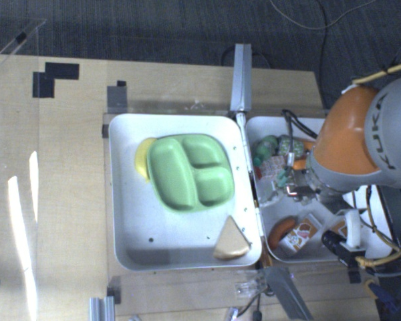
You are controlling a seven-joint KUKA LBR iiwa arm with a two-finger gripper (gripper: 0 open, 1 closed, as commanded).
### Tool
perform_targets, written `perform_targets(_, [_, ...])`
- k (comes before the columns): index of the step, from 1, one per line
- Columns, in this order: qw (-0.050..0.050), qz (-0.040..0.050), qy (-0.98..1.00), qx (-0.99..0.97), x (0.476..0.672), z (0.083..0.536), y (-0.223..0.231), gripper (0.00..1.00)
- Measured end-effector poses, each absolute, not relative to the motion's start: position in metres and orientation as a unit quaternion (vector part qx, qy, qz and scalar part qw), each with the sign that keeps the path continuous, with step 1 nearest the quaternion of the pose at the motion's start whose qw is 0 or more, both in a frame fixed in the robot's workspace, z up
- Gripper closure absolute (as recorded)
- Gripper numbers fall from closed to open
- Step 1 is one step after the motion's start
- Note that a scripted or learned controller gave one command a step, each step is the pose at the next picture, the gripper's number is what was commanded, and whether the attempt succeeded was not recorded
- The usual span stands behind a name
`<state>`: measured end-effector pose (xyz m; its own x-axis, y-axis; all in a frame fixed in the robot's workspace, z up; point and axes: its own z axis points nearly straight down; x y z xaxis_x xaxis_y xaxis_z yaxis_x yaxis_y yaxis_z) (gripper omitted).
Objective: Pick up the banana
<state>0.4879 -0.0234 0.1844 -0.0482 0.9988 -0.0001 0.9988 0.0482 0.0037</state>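
The banana is yellow and lies in the left bin. Most of it is hidden under the left edge of a green divided tray, so just a curved sliver shows. My gripper hangs low over the upper middle of the right bin, among the items there and well to the right of the banana. The grey arm with its orange band covers the bin's right side.
A tan sandwich wedge lies at the left bin's near right corner. The right bin holds a green item, a brown rounded item and a printed packet. A metal divider stands between the bins at the back.
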Motion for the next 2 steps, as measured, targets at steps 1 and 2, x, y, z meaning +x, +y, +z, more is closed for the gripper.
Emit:
perform_targets(1, [0.003, 0.0029, 0.726, 0.688, 0.4899, 0.195, -0.0228, 1.0])
perform_targets(2, [0.003, 0.0029, 0.726, 0.688, 0.4899, 0.195, -0.0228, 0.0])
